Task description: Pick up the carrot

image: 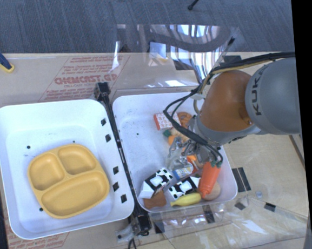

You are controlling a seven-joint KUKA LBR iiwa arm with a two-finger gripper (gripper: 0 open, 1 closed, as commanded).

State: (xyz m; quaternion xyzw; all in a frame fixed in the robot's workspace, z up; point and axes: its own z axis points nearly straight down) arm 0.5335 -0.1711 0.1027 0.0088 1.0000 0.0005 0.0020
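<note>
The carrot [208, 178] is orange with a green top and lies tilted near the front right corner of the right bin [131, 123]. My gripper [184, 155] hangs over the middle of that bin's toy pile, just left of and above the carrot's green end. The grey wrist and orange band [225, 104] cover what lies behind it. I see nothing of the carrot inside the gripper.
Around the carrot lie a yellow banana [186, 200], two black-and-white patterned pieces [162, 178], a brown piece [155, 200] and a red-and-white box [163, 120]. The left bin [15, 122] holds a yellow divided plate [68, 180].
</note>
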